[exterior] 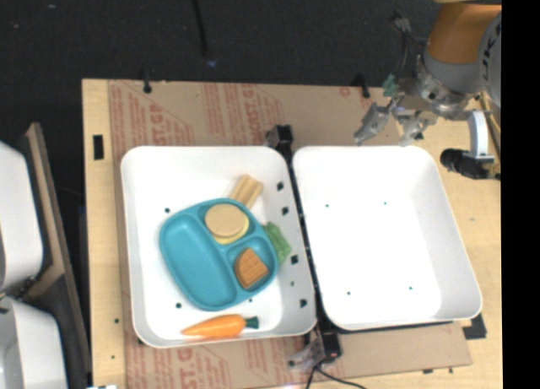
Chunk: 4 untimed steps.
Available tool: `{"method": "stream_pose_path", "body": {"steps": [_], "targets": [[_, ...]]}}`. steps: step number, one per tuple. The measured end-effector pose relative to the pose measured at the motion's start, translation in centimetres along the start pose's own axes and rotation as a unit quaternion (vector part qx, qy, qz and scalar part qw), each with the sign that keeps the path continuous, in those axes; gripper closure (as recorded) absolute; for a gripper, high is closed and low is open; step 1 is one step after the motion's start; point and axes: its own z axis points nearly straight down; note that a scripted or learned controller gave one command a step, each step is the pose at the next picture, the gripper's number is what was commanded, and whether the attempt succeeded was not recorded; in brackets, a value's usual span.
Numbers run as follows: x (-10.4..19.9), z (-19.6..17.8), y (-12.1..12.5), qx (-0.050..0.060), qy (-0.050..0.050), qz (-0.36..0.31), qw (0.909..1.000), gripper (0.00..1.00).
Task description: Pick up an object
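Nothing lifted yet. Gripper (390, 128): fingers spread, empty, hovering over the far rim of the right bin (439, 311). Left bin (139, 202): blue tray (196, 271), round biscuit (227, 221), brown toast (251, 267), carrot (218, 326), wooden block (246, 190). Reach, grasp and lift all remain.

My claw (390, 128) hangs with its fingers spread above the far rim of the right bin (439, 294), gripping nothing. My grey arm (460, 41) with its orange band comes in from the upper right. In the left bin (139, 235) lies a blue tray (198, 269) carrying a round tan cookie (227, 221) and a brown waffle-like piece (251, 268). A wooden block (247, 190) touches the tray's far edge; something green (278, 242), perhaps a leaf, sits at its right. A carrot (221, 326) lies near the front wall.
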Motion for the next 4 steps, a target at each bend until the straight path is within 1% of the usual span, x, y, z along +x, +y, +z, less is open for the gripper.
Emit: {"method": "stream_pose_path", "body": {"steps": [1, 2, 4], "targets": [[0.0, -0.5, 0.1, -0.004, 0.000, 0.000, 1.0000, 0.00], [0.3, 3.8, -0.2, -0.002, 0.000, -0.001, 1.0000, 0.00], [0.7, 16.0, 0.5, -0.001, 0.000, -0.001, 1.0000, 0.00]]}}
